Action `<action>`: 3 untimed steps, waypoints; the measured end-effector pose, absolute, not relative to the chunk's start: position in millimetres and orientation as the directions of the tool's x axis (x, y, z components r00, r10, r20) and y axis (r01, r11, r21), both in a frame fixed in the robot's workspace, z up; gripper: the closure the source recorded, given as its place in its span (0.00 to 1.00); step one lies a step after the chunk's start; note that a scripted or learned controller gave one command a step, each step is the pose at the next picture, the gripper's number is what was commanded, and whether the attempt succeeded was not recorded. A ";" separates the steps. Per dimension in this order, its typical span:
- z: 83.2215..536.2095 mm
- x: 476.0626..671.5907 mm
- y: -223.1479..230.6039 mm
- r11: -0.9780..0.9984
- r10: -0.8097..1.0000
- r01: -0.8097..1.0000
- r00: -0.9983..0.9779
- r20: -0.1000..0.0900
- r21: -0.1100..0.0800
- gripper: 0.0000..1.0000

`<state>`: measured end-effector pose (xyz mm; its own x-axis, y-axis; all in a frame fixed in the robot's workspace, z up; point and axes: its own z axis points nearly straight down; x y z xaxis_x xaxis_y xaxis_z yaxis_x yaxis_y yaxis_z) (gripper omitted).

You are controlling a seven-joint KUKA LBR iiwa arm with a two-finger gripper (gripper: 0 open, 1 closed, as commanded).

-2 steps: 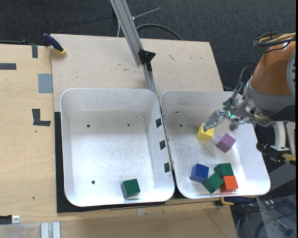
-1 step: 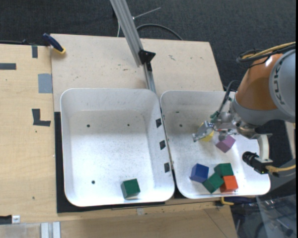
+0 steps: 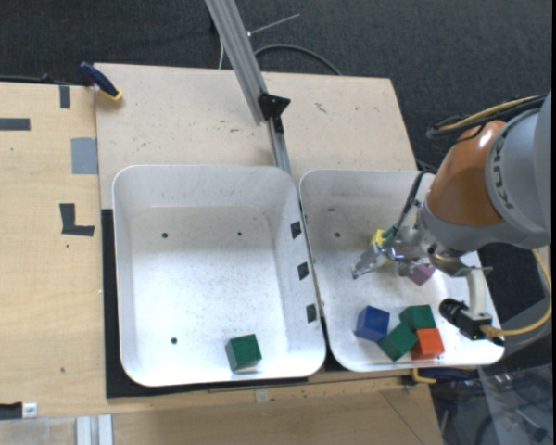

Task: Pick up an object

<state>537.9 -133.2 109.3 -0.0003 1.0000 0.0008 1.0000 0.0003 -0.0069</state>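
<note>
My gripper (image 3: pixel 382 254) hangs over the middle of the right bin (image 3: pixel 347 193), low above its floor. A small yellow piece (image 3: pixel 380 238) shows right at the gripper's upper edge, and a purple block (image 3: pixel 421 273) lies just to its right, partly hidden by the wrist. Whether either is held cannot be seen. Toward the bin's front sit a blue cube (image 3: pixel 372 323), a green block (image 3: pixel 398 342), a second green block (image 3: pixel 417 317) and an orange block (image 3: pixel 429 343), clustered together and apart from the gripper. A green cube (image 3: pixel 244 351) rests alone in the left bin (image 3: pixel 204 185).
A slanted metal rail (image 3: pixel 244 58) runs from the top down to the divide between the bins. Black clips (image 3: pixel 303 271) line the shared wall. A blue and yellow tool (image 3: pixel 100 81) lies on the bench at the far left.
</note>
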 end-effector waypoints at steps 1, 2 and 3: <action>90.6 537.2 -132.6 0.001 1.000 1.000 -0.001 0.000 -0.004 0.00; 101.1 537.3 -131.6 0.002 1.000 1.000 -0.002 0.001 -0.004 1.00; 148.1 529.4 -128.8 0.001 1.000 1.000 -0.001 0.000 0.002 1.00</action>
